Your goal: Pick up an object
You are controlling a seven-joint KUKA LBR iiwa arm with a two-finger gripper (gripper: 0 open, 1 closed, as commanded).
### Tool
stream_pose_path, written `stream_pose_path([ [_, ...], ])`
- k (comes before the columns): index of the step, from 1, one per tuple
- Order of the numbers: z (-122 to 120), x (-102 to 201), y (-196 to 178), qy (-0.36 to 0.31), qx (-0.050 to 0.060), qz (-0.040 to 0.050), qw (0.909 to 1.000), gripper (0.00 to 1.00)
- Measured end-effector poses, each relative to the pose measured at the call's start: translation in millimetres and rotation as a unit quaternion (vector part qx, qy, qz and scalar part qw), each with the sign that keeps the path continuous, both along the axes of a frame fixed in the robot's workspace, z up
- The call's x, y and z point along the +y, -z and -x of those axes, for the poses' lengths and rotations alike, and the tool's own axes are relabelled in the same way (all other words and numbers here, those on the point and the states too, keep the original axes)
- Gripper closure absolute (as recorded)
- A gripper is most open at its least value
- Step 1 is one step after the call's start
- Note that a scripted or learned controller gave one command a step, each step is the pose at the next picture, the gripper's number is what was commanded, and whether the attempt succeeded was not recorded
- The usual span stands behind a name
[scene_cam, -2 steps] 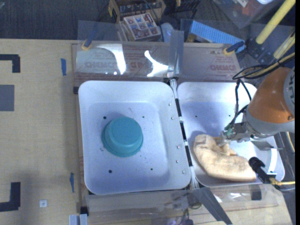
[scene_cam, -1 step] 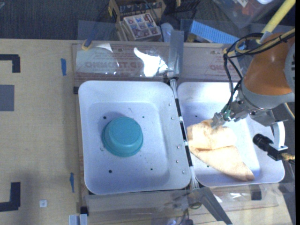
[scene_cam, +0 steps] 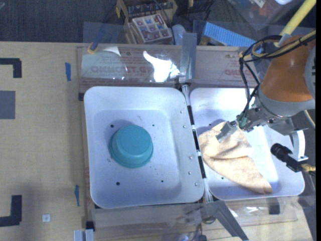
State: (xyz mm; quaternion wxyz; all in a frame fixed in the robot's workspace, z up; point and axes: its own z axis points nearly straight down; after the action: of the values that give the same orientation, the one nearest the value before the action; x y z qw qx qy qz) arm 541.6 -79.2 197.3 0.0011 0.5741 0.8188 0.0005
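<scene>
Reaching in from the right, the grey robot arm (scene_cam: 288, 79) with its orange band lowers its two-finger gripper (scene_cam: 228, 129) into the right-hand shallow white bin (scene_cam: 288, 185). The gripper's tip meets the upper edge of a crumpled beige cloth (scene_cam: 233, 159), and a raised fold of the fabric sits right at the fingers. Whether the fingers actually pinch that fold, or how far apart they stand, cannot be told from this angle, because the tip is small and blends with the cloth.

Going from the near edge of the bench to the far edge: the beige cloth spreads across the near and middle part of the right bin, with one corner pointing toward the bin's near right corner and its left side lying close to the wall between the bins. In the left-hand shallow white bin (scene_cam: 98, 109), a round teal plastic bowl (scene_cam: 131, 145) rests upside down near the middle, well apart from the cloth. Beyond both bins, a clear plastic sheet (scene_cam: 130, 67) lies across the far rim of the bench. Black cables (scene_cam: 251, 59) loop down beside the arm's wrist.
</scene>
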Motion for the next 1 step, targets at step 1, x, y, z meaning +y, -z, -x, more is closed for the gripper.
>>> stream_pose_path([
  [1, -45.8, -37.5, 88.3, -0.023, 0.000, 0.0002, 0.9997, 0.00],
])
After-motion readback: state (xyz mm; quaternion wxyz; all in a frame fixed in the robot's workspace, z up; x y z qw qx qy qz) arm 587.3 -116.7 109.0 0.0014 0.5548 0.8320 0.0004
